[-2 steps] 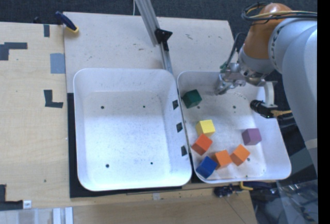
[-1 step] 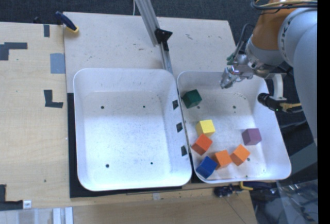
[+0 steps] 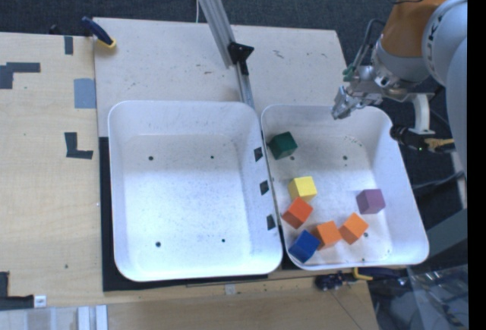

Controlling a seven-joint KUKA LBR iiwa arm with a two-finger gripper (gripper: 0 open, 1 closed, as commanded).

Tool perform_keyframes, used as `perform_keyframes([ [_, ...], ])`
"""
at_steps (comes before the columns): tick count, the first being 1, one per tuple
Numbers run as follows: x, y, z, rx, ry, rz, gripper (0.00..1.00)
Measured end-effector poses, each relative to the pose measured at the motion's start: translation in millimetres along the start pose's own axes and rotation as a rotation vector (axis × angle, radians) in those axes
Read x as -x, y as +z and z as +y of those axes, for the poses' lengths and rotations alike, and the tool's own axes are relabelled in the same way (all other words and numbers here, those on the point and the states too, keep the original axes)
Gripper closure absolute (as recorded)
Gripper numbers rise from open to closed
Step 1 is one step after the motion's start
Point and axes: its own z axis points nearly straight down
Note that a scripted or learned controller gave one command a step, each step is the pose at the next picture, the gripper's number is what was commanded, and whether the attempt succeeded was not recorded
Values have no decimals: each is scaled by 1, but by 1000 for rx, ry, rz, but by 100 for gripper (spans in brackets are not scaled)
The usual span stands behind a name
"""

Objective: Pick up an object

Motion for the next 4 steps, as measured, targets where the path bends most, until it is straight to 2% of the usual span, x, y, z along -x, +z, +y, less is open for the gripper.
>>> perform_keyframes([
  [1,0,-54,2,1,0,0,100],
  [3,-107,-31,-6,-7,-4,3,100],
  [4,-166,-37,0,-5,-5,3,100],
])
